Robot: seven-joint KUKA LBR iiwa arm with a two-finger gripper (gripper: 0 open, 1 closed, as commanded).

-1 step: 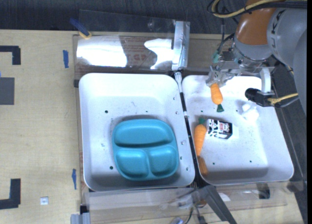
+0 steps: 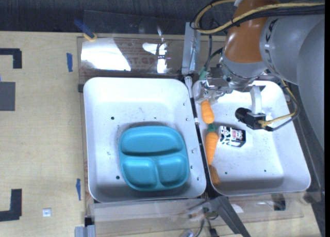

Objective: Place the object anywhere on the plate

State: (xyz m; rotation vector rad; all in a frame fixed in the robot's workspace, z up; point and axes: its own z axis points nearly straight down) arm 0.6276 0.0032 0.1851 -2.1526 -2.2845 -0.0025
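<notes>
A blue plate point(image 2: 153, 156) with three compartments lies in the left bin point(image 2: 103, 101), with nothing on it. In the right bin point(image 2: 268, 171), a small orange carrot point(image 2: 207, 112) lies against the left wall. A longer carrot point(image 2: 211, 146) lies just below it, and another orange piece point(image 2: 214, 175) sits lower along the same wall. My gripper point(image 2: 210, 89) hangs at the bin's upper left corner, right above the top end of the small carrot. Nothing shows held in it.
A small black-and-white packet point(image 2: 232, 136) lies in the right bin beside the carrots. A black cable connector point(image 2: 249, 117) on the arm hangs over the bin's middle. The divider between the bins point(image 2: 195, 127) runs just left of the carrots.
</notes>
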